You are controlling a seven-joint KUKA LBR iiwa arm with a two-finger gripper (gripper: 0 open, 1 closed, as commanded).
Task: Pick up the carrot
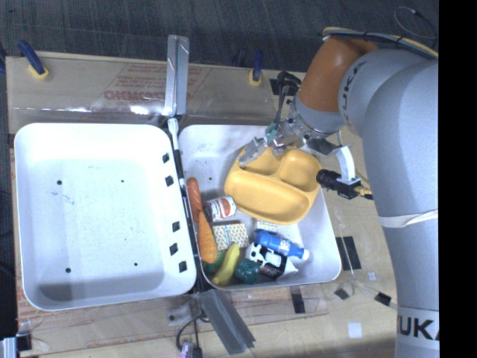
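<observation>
The carrot (pixel 205 237) lies in the right bin (pixel 328 263), pressed lengthwise against that bin's left wall, running from the middle of the wall toward the near corner. An orange-red sausage-shaped item (pixel 194 195) lies end to end with it on the far side, the two touching or very nearly so. On its right flank the carrot touches a small patterned packet (pixel 229 235), and its near end meets a yellow banana-like piece (pixel 226 264) and a dark green item (pixel 247 271). A small can (pixel 221 208) sits just beside its upper part. The left bin (pixel 89 207) holds none of these things. The claw (pixel 272 144) hangs over the far part of the right bin, at the rim of a large yellow two-lobed dish (pixel 276 185), well apart from the carrot; whether it is released or clenched cannot be told from this view, and nothing is seen held in it. Judged by appearance, the carrot is a toy: light, stiff, smooth-skinned and likely to slip or roll under a pinch. It does not look fragile. The best hold would be across the width at mid-length, where the body is fullest. The wall on one side and the packet on the other leave little room, so one tip may strike the wall or nudge a neighbour.
</observation>
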